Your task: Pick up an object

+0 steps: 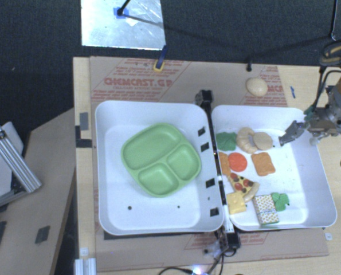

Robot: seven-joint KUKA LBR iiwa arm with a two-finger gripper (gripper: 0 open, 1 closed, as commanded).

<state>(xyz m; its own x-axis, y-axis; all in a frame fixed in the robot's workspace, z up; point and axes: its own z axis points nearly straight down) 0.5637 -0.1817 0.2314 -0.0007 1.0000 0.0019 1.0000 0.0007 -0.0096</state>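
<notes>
- The left bin (pixel 110 211) holds a green divided plate (pixel 160 159) at mid-frame.
- The right bin (pixel 316 188) holds play food bunched along its left side: a red tomato slice (pixel 237 161), a pizza slice (pixel 246 186), and a bread slice (pixel 263 164).
- The gripper (pixel 290 133) hangs at right; whether it is spread cannot be told.
- Judgement: the crowded pieces could make a grasp slip or catch two.

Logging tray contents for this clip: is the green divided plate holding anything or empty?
Empty. The green divided plate in the left bin shows three bare compartments; the toy food lies in the right bin.
</notes>
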